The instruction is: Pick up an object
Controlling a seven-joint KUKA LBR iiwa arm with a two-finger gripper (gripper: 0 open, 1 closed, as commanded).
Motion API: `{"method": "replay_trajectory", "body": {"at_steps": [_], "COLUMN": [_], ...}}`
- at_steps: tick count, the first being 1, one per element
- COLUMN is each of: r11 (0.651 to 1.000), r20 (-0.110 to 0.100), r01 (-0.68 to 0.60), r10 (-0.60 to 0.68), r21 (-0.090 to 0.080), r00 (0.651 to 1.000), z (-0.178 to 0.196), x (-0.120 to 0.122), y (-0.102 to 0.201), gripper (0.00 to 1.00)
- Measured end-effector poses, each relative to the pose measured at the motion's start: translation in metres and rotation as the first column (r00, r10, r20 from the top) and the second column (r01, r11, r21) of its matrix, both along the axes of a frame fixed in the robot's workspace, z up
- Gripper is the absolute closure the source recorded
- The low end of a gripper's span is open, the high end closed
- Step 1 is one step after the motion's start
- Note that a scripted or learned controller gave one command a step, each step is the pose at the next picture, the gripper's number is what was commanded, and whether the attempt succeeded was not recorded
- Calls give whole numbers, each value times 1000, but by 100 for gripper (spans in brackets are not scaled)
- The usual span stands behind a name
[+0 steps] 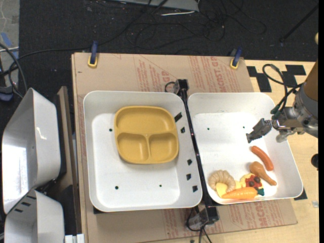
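Hand: your hand (259, 129) hovers over the right bin (228, 108); grip state unclear.
Sausage (262, 157): just near of it.
Yellow plate (147, 134): left bin (101, 151).

A robotics lab: clamped cardboard bench (152, 70), twin white bins (96, 151), loose cables (126, 29) on dark floor
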State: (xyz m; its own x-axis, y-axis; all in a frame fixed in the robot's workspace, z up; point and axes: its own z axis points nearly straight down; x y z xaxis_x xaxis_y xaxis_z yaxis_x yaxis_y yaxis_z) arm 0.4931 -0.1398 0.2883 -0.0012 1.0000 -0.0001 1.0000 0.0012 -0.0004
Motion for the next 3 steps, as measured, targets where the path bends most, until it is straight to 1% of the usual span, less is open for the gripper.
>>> {"method": "replay_trajectory", "body": {"at_steps": [1, 2, 3], "r11": [1000, 1000, 1000], "r20": [-5, -7, -5], "r01": [3, 3, 3], "r10": [-3, -3, -3], "r21": [1, 2, 2], "r00": [1000, 1000, 1000], "z": [-56, -119, -176], "x": [-10, -15, -6], "y": [1, -1, -3], "gripper": [0, 0, 0]}}
